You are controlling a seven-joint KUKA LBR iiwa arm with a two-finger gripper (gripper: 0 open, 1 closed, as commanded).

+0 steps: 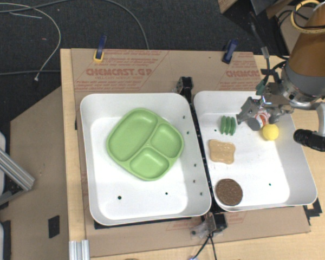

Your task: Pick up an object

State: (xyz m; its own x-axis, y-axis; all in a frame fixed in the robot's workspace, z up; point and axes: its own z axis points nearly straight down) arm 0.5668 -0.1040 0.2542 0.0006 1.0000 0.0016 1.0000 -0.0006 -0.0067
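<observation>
Nearest you in the right bin [300, 191] lie a brown disc [228, 192] and a tan slab [222, 151], both apparently light, rigid play food best nipped across the narrow width. Beyond them sit a green ribbed piece [227, 125] and a smooth yellow ball [270, 132], which may roll; the pincer [258, 114] hovers just beside it, its opening impossible to judge. Farthest, the cardboard on the tabletop reads "CHEMCAST GP".

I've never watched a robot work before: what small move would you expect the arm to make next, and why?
Probably a short drop straight down. The gripper hangs in the right bin, with a yellow ball and a green pod close on either side, and something red and white just under it. Nothing visibly sits between its fingers.
</observation>
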